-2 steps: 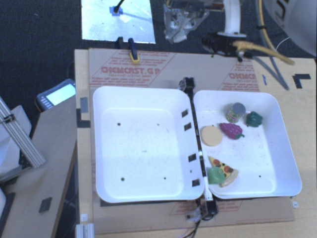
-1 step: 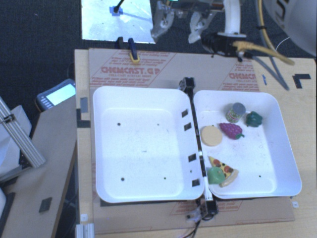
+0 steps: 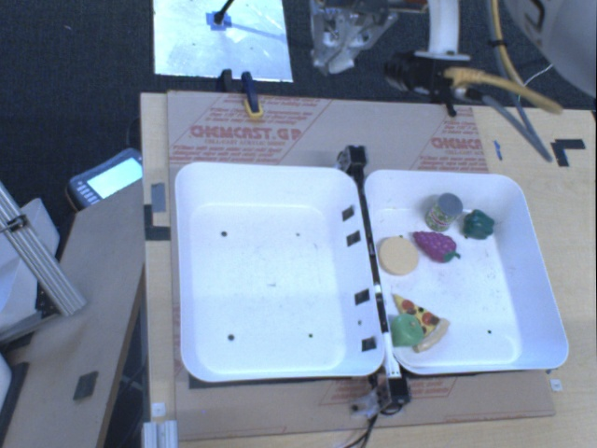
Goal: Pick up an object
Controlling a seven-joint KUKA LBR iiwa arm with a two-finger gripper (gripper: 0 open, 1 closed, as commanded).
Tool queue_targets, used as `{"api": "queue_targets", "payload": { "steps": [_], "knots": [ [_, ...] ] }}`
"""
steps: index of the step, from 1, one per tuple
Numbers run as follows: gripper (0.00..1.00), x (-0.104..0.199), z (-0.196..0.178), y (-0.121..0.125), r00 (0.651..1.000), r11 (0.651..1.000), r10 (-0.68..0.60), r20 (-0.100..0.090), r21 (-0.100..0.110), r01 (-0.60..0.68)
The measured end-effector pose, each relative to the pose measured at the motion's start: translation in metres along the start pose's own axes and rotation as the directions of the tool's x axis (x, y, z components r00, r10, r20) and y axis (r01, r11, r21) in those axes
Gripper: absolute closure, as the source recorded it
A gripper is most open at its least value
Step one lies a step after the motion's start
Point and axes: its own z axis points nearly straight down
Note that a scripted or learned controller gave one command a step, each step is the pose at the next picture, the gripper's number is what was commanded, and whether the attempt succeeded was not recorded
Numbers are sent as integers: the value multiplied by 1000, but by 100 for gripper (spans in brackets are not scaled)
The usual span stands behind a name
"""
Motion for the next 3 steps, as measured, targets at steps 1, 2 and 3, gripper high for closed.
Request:
{"api": "queue_targets", "payload": {
  "steps": [1, 2, 3],
  "knots": [
    [0, 0, 0, 0, 1000, 1000, -1, 0, 1, 1],
    [100, 0, -11, 0, 1000, 1000, -4, -1, -2, 4],
    [0, 0, -11, 0, 1000, 1000, -4, -1, -1, 4]
  ]
}}
